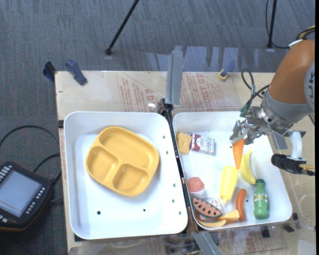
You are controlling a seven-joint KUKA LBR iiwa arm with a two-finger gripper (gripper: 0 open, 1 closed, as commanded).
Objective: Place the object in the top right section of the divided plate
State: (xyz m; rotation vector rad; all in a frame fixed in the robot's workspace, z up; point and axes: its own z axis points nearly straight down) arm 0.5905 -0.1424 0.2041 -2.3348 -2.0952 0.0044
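Over the right bin [280,209], seen from above, gripper [239,137] pinching carrot [237,153] by its top, tip hanging down; best lifted clear of bin walls, carried left to divided plate [122,161], lowered gently into its far-right section.

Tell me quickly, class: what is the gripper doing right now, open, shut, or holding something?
Gripper: shut on the toy carrot, which hangs from its fingers above the right bin.
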